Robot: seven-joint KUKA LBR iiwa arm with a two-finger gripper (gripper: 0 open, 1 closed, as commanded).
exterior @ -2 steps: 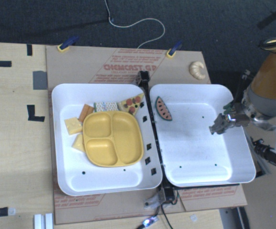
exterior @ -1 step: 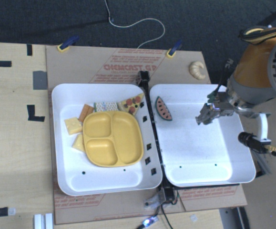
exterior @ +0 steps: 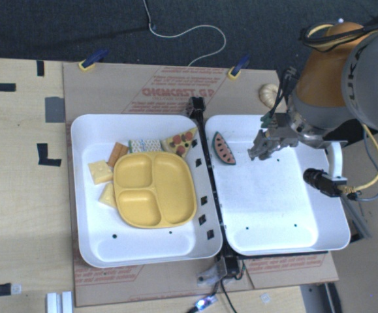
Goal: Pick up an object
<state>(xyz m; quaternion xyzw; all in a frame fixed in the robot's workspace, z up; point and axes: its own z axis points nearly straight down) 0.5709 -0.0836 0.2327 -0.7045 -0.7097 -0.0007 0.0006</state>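
Watermelon slice toy [exterior: 224,149] lying flat in the right bin [exterior: 273,237], tucked at the upper left beside the divider and so the only loose piece within easy reach there. Just to its right, apart from it, gripper [exterior: 260,150] hanging low over the bin floor with nothing between the fingertips; spread or pressed together, cannot tell. Farther out, left bin [exterior: 91,240] crowded by a yellow divided plate [exterior: 155,189] sitting over cracker-like pieces [exterior: 101,172] and a pizza slice toy [exterior: 181,142], probably harder picks.
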